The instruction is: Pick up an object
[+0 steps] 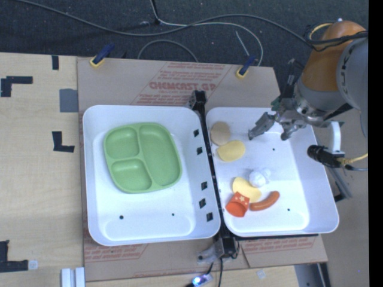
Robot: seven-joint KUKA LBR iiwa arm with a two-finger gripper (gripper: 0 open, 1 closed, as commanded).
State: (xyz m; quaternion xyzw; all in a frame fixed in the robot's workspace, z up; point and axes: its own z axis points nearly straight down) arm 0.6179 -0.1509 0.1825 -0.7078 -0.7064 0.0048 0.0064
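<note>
At the near end of the right bin (311, 217) lies a small cluster of toy food. A sausage (264, 201) rests with its long axis running from lower left to upper right, its far end tipped toward the bin's right wall. Touching its near end is a red cup-like piece (237, 205), lying just beside the divider between the bins. Right behind these sits a yellow banana-like piece (246, 188), its length slanting from upper left to lower right, and a small white object (259, 177) touches its far side; what that white thing is I cannot make out.

Farther back, a pale yellow oval (231, 151) lies with its long axis nearly across the bin, and a tan round piece (219, 132) sits just behind it, the two touching.

The left bin (96, 178) holds a green divided plate (142, 157), three compartments, set slightly turned.

Farthest back, the gripper (274, 130) hangs over the right bin's far end, its fingers (258, 128) spread apart with nothing between them, well clear of the food.
</note>
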